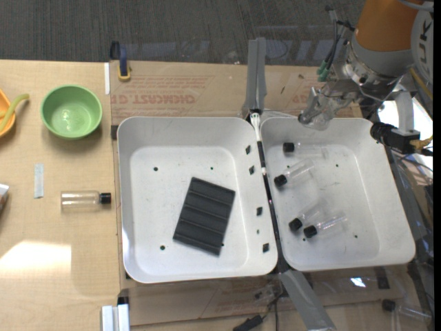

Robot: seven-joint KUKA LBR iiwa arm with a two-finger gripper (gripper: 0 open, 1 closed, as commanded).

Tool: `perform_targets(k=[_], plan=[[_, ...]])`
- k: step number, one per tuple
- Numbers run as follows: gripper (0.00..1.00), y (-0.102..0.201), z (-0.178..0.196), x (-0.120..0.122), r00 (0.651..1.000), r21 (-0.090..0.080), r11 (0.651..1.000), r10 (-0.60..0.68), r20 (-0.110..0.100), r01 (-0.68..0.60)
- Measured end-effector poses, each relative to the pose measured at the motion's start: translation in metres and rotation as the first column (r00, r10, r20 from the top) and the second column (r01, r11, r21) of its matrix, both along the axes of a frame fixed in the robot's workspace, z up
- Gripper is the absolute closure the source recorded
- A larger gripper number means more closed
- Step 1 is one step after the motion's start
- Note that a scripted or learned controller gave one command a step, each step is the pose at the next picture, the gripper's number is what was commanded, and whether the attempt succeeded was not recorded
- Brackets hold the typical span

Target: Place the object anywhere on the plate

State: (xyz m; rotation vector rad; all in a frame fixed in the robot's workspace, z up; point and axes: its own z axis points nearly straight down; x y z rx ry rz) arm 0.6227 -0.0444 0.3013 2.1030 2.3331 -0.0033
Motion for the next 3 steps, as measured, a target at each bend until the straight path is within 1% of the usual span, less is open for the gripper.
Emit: perform_targets(k=[1,2,3], plan=[[1.0,0.036,-0.074,-0.096,0.992,0.002,0.992,0.128,-0.003,-0.128],[1.0,0.163,-0.033,-0.06,0.896,0.001,0.896,0.444,0.0,-0.444],[1.0,0.199,-0.14,-0.144,0.9,0.002,0.9,0.437,-0.004,-0.437]])
